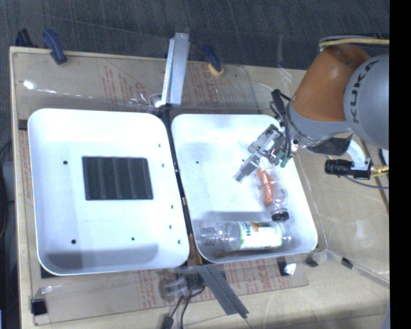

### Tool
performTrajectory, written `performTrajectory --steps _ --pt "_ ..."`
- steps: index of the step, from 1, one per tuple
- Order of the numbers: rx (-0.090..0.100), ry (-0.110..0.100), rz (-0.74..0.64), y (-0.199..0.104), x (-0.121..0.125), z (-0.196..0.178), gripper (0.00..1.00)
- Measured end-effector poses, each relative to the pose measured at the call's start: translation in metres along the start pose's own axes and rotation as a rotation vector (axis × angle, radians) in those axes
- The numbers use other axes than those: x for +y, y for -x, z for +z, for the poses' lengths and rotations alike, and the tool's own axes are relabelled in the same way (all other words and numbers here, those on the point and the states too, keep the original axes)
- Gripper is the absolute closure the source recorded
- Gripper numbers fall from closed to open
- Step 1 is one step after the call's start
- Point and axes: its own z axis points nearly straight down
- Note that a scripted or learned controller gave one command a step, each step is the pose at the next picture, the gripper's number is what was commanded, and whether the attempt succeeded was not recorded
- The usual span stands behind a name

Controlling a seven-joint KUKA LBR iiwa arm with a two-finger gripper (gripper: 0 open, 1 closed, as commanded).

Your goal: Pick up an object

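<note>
Clear plastic bottle (pixel 243 234) (white label) lies below gripper (pixel 250 164), whose grip state is unclear

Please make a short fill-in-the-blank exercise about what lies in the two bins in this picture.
1. The clear plastic bottle lies on its side in the ____ bin.
2. The dark ribbed panel lies in the ____ bin.
3. The gripper hovers above the right bin, next to a small ____ object.

Missing words: right; left; orange
</note>
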Motion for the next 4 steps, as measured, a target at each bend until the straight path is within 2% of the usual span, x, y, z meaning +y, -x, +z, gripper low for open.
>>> performTrajectory --steps 1,3,4 --pt "0.001 0.0 -0.014 -0.008 -0.006 0.008 0.0" --pt "-0.004 0.001 -0.147 0.023 0.018 -0.042 0.0" --pt "0.0 0.0 0.056 -0.013 -0.015 -0.035 0.0"
